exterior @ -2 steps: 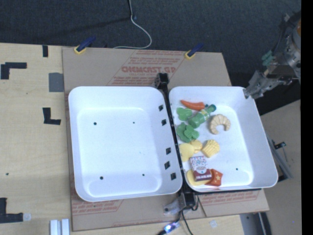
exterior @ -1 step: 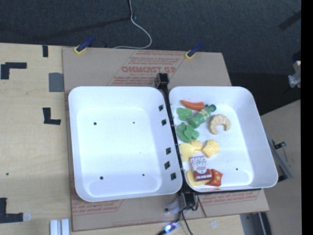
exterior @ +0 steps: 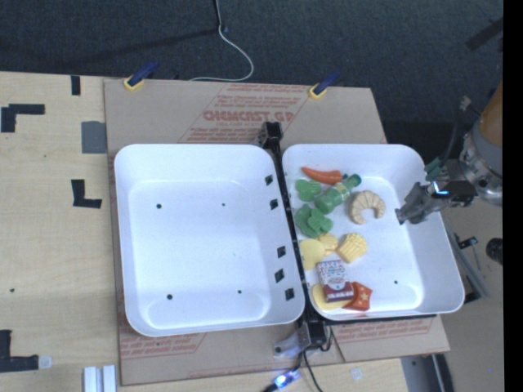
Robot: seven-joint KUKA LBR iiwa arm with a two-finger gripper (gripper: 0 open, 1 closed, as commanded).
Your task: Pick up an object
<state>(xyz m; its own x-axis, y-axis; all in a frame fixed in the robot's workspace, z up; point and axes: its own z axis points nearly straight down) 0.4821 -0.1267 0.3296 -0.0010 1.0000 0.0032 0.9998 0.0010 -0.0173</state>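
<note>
camera view is showing the gripper (exterior: 411, 211) hovering over the right bin (exterior: 425, 256); its fingers' state i cannot tell.

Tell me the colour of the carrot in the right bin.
Orange-red carrot, clearest in the camera view.

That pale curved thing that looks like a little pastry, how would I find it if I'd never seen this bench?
Look at the right-hand white bin, where the toy foods are heaped. The croissant lies at the heap's right edge, nearest the gripper. It is the only tan, crescent-shaped piece; its neighbours are green vegetables, an orange carrot and yellow corn.
</note>
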